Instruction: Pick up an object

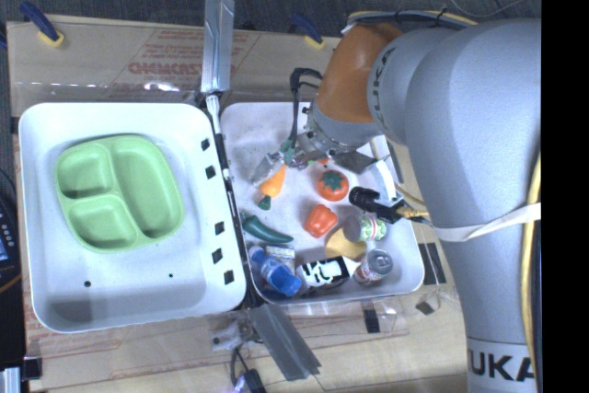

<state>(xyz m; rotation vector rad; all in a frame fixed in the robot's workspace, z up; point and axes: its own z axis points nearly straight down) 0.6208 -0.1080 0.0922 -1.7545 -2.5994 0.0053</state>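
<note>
Over the right bin (pixel 241 126), the tool (pixel 287 156) sits low above the toy carrot (pixel 271 184); finger state cannot be determined. Right of the carrot lie a tomato (pixel 332 185) and an orange pepper (pixel 320 219). A green divided plate (pixel 117 191) occupies the left bin (pixel 37 133) on the counter (pixel 138 60).

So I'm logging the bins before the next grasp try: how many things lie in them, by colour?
Green: 2, the divided plate and a dark green pepper
Orange or red: 3, carrot, tomato, orange pepper
Yellow: 1 piece
Blue: 1 bottle
Cans: 2
Black-and-white pack: 1
Total: 10
</note>
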